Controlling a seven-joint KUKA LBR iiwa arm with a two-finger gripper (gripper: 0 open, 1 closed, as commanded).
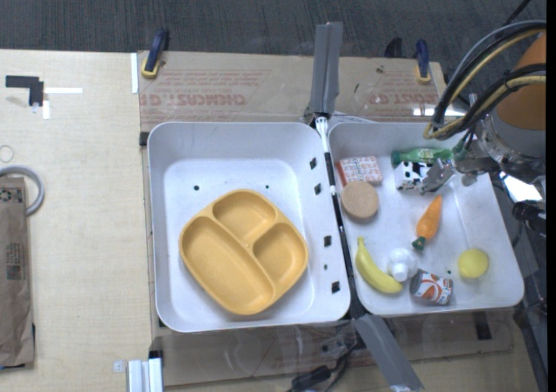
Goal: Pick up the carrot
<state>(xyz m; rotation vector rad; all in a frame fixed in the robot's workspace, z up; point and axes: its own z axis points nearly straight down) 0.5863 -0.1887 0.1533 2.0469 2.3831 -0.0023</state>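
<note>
The carrot (428,217) lies free on the floor of the right bin (499,295), orange body up, green stub down. All places here are given from the carrot. The gripper (443,175) hangs just above it and a touch to the right, near its top end, not touching it. Whether the fingers stand apart or together I cannot tell; they blur into the black-and-white carton (410,175) behind them. Nothing sits between them that I can make out.

The step in hand looks like the approach: the arm is over the bin but not yet down on the carrot. The next move calls for sliding a little toward the carrot's middle, turning across its long axis, then lowering. Crowding is mild: a round cookie (360,200) lies to the left, a banana (374,268) below-left, a lemon (473,263) below-right.
</note>
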